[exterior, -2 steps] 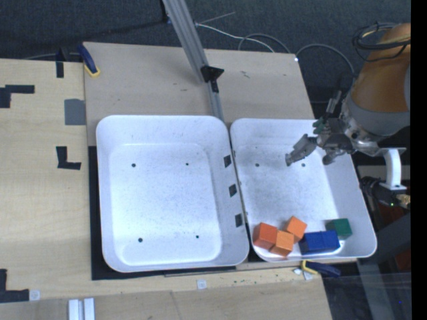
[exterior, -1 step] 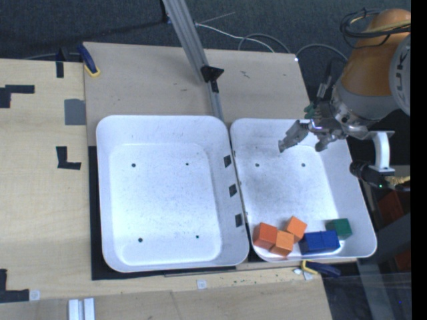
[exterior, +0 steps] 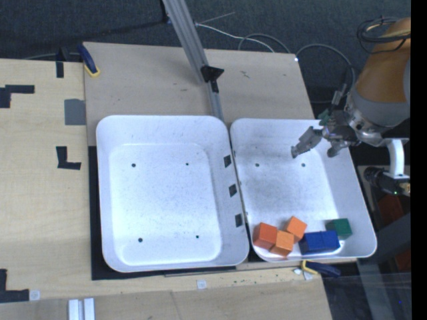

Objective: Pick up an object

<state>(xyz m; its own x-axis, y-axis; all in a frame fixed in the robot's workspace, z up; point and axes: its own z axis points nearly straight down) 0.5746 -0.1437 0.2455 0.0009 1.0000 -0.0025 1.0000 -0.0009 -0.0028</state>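
The bench (exterior: 153, 85) is a pale wooden surface with black tape marks (exterior: 63, 157) and a grey patch (exterior: 75, 111) towards its left side. Two shallow white bins sit on it side by side, touching: the left bin (exterior: 107, 199) and the right bin (exterior: 347, 179). A slim metal post (exterior: 190, 35) slants across its far part

left bin (exterior: 107, 132): beside right bin (exterior: 360, 199)
blocks (exterior: 297, 235): clustered in right bin, near front edge
gripper (exterior: 313, 144): over right bin's back part
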